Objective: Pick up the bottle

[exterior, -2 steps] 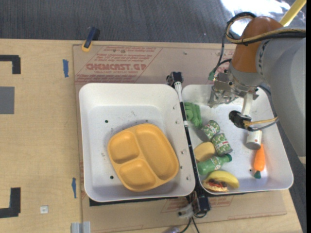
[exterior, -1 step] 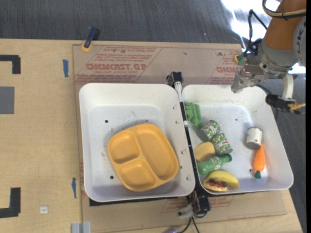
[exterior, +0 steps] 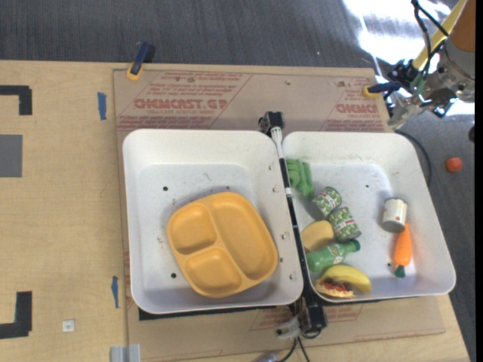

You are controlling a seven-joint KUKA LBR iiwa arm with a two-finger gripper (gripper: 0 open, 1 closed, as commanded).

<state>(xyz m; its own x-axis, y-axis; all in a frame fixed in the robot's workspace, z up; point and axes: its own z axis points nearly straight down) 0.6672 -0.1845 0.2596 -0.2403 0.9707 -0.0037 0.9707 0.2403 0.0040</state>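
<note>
The green bottle lies on its side near the front of the right bin, wedged between a yellow chunk and a banana. My gripper hangs beyond the right bin's far right corner, over the cardboard edge and well away from the bottle. Cables and blue parts crowd around the gripper, so its state is unclear.
The right bin also holds a green toy, two green-labelled cans, a small grey can and a carrot. A yellow divided plate sits in the left bin. An orange ball lies on the floor.
</note>
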